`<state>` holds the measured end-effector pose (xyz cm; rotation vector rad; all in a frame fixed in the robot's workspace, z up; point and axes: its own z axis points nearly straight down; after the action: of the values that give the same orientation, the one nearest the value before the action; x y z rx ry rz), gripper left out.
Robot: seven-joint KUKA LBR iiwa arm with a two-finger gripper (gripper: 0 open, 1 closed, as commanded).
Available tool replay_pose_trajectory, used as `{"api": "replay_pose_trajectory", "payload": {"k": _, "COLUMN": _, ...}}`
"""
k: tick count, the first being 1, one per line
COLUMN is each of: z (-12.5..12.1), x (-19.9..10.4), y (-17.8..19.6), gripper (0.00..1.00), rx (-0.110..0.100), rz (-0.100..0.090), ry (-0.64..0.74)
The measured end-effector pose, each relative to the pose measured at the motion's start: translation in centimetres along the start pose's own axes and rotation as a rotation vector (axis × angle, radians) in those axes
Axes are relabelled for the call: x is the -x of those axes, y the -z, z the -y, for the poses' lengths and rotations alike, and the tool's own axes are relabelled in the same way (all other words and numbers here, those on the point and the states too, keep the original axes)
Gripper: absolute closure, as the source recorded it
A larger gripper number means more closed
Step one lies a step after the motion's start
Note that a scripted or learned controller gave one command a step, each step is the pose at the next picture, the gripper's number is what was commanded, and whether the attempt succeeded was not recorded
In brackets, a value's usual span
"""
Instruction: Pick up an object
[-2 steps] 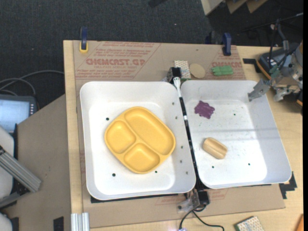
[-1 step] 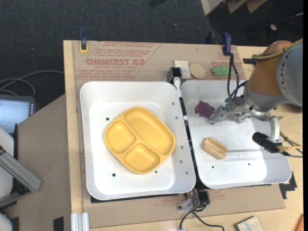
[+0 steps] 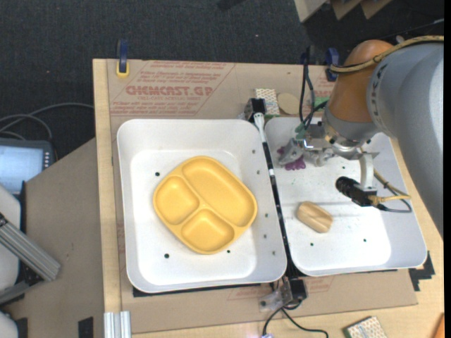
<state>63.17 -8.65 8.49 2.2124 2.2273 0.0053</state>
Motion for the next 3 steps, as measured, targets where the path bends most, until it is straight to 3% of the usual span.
{"api": "replay_pose_trajectory", "payload": {"k": 1, "z": 0.1, "x": 0.5, "y": 1.1, "gripper": 1.0, "rx": 0.002, "rz": 0.003, "ry": -0.005}}
{"api": "replay_pose_trajectory", "payload": {"k": 2, "z": 0.1, "x": 0.5, "y": 1.1, "gripper": 0.0, "rx": 0.001, "rz": 0.003, "ry": -0.005}}
{"api": "replay_pose_trajectory", "payload": {"k": 3, "z": 0.0, "x": 0.5, "y": 2.1, "gripper": 1.0, "rx": 0.004, "rz": 0.003, "ry": -0.005}}
